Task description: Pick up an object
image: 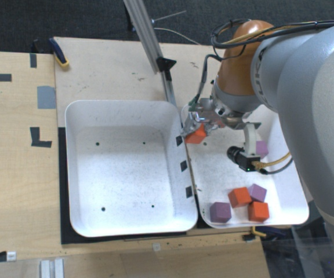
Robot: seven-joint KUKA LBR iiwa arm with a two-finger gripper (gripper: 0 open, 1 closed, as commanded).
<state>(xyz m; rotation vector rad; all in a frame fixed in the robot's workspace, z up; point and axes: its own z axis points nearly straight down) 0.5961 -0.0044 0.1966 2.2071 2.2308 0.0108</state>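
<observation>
Orange block pinched and, by the look of it, lifted; the pick seems mostly done.

The end effector [197,126] pinches a small orange block [196,135] above the right bin [283,216], at its wall beside the left bin [74,155]. The block is a matte cube, tilted; only carrying it clear seems left.
</observation>
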